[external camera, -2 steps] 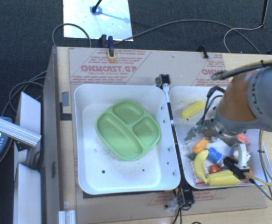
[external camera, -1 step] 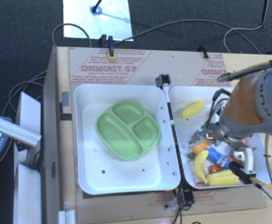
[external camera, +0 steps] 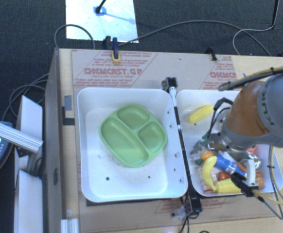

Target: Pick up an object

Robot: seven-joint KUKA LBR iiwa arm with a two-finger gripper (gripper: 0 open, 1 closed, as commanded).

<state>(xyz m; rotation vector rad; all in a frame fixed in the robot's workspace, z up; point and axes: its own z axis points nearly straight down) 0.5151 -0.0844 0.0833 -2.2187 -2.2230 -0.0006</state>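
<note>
Dark carpet surrounds your tabletop (external camera: 132, 64); tool (external camera: 203, 147) state unclear; yellow banana (external camera: 208, 171) looks light, slick: take its middle.

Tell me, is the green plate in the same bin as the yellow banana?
No, the green plate lies in the left bin, while the yellow banana is in the right bin.
</note>
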